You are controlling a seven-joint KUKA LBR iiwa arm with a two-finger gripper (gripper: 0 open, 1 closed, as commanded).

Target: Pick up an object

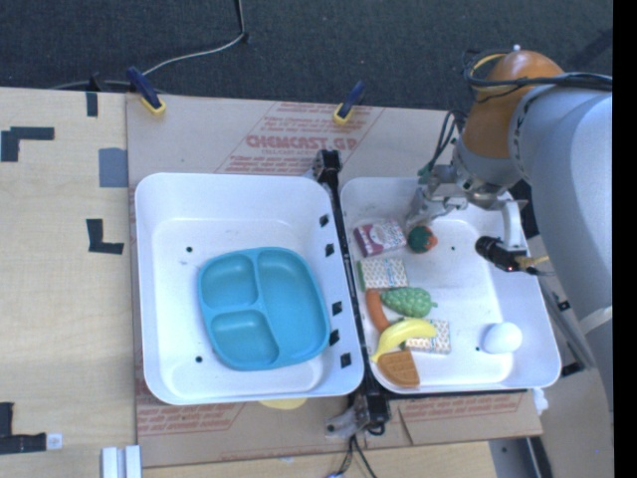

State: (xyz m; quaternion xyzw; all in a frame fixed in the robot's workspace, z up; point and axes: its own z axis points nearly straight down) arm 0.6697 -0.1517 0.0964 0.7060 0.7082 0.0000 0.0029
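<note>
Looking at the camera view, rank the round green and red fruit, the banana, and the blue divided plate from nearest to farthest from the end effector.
1. Green and red fruit, right beside the end effector, right bin.
2. Banana, right bin's near side.
3. Blue divided plate, left bin.

Small round object point(422, 239), dark red and green, lies on the floor of the right bin point(518, 366), near its far wall, just right of a maroon packet point(379, 237).
</note>
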